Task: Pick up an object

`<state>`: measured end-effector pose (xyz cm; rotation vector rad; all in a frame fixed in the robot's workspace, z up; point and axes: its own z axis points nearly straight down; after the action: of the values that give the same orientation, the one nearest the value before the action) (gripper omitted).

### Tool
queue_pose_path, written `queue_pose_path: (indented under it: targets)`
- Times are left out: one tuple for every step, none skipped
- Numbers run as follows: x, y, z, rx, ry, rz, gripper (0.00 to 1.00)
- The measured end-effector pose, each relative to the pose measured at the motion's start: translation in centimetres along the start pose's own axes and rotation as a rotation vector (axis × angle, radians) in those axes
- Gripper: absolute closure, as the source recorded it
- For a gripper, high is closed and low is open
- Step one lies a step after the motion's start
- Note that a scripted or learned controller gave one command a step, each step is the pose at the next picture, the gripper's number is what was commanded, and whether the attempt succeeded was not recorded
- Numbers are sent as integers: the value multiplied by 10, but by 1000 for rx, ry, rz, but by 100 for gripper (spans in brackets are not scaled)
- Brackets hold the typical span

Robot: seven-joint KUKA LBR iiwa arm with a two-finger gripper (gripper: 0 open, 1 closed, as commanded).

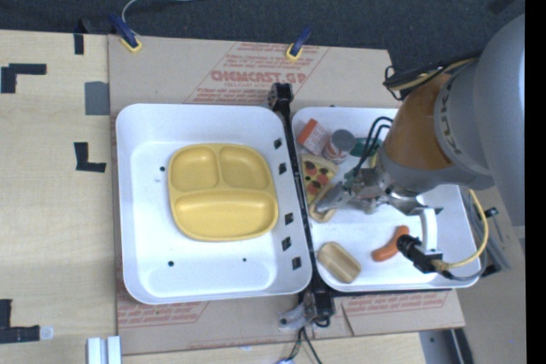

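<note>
one pizza slice [317, 180] lies just beside the hand [334, 199]

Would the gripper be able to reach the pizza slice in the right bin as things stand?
Probably yes: the gripper sits right beside the pizza slice, with nothing lying over the slice.

Yellow divided plate [223, 191] in left bin [136, 209]; cardboard sheet [247, 72] beneath, probably.

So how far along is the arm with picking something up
Nothing looks picked yet. The yellow divided plate lies in the left bin. The gripper is low in the right bin, beside the pizza slice toy; its grip is unclear. Grasping and lifting remain; the bread roll and carrot lie untouched.
</note>
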<state>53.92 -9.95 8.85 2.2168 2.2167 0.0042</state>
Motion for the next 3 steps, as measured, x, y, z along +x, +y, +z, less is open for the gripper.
queue_pose_path:
  targets:
    - [-48,69,1,-3,2,-1,0]
    - [-28,111,2,40,-10,7,0]
    - [-31,124,3,30,-11,3,0]
